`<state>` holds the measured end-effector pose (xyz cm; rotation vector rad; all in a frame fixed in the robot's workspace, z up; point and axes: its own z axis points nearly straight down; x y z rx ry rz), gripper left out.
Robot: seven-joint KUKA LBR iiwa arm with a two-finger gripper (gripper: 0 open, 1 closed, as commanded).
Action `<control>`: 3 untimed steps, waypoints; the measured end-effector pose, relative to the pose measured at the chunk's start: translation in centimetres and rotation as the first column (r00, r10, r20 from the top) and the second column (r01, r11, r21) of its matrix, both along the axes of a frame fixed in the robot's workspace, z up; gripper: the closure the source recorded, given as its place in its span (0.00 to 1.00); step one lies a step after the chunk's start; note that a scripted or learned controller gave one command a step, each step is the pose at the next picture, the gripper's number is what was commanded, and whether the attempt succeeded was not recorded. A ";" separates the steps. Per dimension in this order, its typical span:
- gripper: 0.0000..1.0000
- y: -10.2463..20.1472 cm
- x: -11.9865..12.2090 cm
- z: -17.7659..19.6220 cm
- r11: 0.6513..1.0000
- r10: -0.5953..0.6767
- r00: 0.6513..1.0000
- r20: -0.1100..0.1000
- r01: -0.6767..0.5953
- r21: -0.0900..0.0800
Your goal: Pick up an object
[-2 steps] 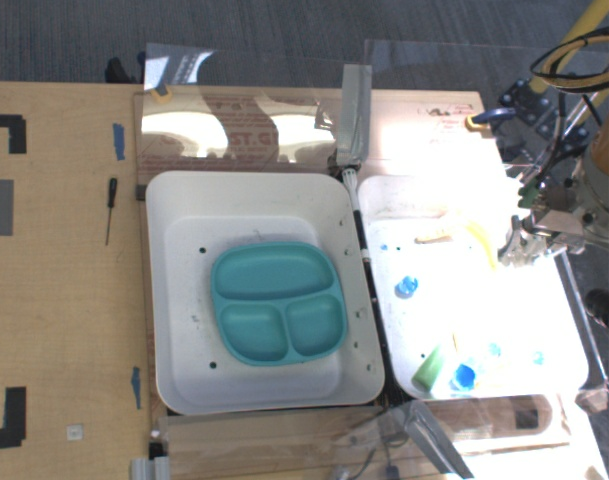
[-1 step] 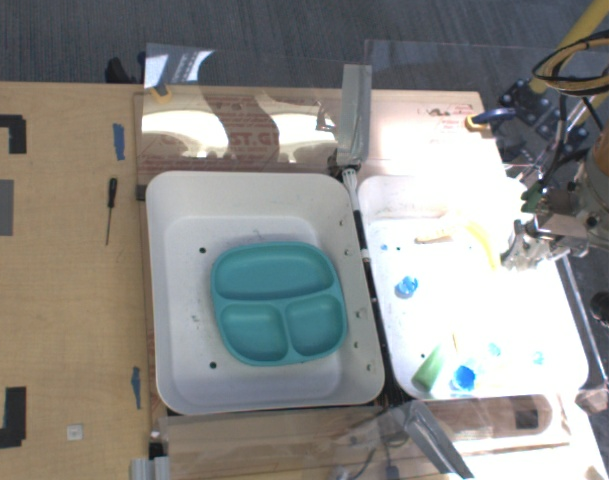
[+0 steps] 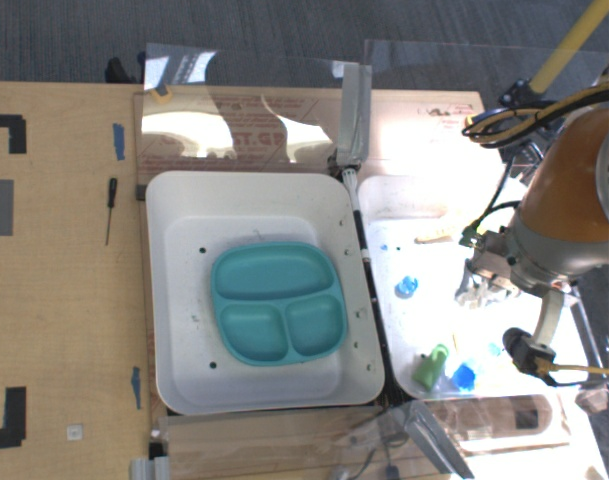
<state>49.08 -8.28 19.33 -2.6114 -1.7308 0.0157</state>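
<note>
Camera view puts the likeliest targets in the right bin [image 3: 384, 230]: a green object [image 3: 431, 367] and a blue piece [image 3: 465, 376] near its front edge, and a small blue object [image 3: 406, 287] mid-floor. Left of them, a teal divided plate [image 3: 278, 301] fills the left bin [image 3: 174, 218]. Glare washes out the right bin, so a descent could miss these small pieces. Whether the jaws of the gripper [image 3: 482, 286] are parted cannot be told; nothing visible sits between them.

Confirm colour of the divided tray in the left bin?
Teal divided tray, clearest in the camera view.
</note>
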 end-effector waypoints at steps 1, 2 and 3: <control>1.00 -1.6 -0.9 2.4 0.919 0.395 0.919 0.012 -0.395 0.000; 1.00 1.9 -1.0 -1.1 0.924 0.382 0.924 0.009 -0.382 0.002; 1.00 0.4 -1.2 -0.9 0.931 0.366 0.931 0.012 -0.366 -0.001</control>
